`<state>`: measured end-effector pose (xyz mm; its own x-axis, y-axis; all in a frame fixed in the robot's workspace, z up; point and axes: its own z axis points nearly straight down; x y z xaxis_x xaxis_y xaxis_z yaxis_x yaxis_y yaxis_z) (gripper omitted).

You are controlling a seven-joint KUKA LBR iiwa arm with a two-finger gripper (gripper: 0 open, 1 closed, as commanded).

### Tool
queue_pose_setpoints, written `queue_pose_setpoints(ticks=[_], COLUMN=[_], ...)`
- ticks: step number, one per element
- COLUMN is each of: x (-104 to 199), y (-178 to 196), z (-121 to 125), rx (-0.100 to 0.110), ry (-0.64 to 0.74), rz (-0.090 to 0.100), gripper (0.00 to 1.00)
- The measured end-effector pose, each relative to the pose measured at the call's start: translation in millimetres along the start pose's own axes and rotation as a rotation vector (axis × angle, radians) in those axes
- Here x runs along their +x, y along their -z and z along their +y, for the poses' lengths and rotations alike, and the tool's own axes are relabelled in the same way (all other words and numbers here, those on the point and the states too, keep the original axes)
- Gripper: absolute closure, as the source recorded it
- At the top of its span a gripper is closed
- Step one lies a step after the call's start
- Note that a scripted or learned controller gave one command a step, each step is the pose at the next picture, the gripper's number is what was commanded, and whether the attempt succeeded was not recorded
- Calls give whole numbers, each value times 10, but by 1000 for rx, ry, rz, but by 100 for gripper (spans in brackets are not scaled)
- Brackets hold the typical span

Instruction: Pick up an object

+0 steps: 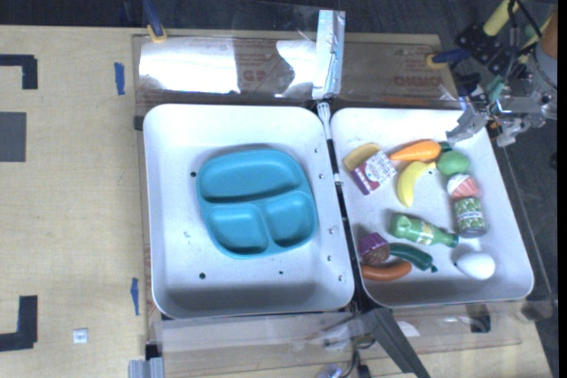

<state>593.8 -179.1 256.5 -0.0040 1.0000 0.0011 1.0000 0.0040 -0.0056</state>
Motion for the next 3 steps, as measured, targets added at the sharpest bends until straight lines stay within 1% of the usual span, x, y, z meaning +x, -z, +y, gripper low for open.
queue_pose_setpoints(ticks=[1,2,3], x=[257,321,319], y=[-1004,-1712,-1630], z=[44,171,185], rx=[5,-9,-9], ry=[-62,-149,-147], rz=[1,-1,-1], gripper=[0,0,100])
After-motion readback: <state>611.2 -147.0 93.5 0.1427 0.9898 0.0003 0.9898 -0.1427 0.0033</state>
